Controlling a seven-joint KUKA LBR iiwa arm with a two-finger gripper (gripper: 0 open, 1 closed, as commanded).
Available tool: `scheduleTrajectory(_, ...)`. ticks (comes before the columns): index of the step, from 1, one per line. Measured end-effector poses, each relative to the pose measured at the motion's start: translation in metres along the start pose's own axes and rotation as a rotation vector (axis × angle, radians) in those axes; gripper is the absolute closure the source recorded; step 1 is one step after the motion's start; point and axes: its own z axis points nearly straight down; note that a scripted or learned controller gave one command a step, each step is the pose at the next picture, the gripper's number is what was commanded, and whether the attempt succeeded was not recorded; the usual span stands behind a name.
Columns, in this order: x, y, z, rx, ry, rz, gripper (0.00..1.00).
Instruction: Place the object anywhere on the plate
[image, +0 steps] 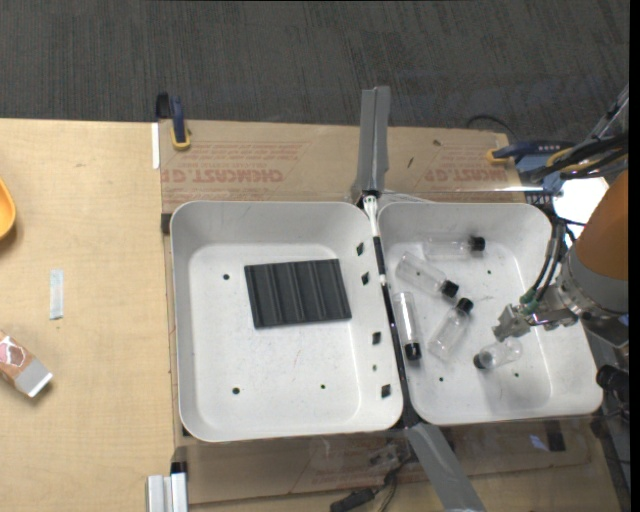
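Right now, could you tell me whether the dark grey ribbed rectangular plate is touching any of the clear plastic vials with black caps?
Apart. The camera view shows the dark grey ribbed plate lying in the left white bin, while the clear black-capped vials lie in the right bin, across the divider.

Cardboard sheet (300, 160) behind bins: red print "CHEMCRZT. GF" (upside down, letters uncertain); second red print illegible

- Two white bins sit side by side on the tabletop (90, 200).
- The left bin (200, 400) holds a dark ribbed plate (298, 293).
- The right bin (530, 395) holds several clear vials with black caps (432, 278).
- The end effector (512, 325) hangs low over one clear vial (497, 353) near the bin's right side.
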Motion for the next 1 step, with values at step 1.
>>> scheduleTrajectory(1,0.0539,0.0531,-0.0586,0.001,-0.001,-0.005,1.0)
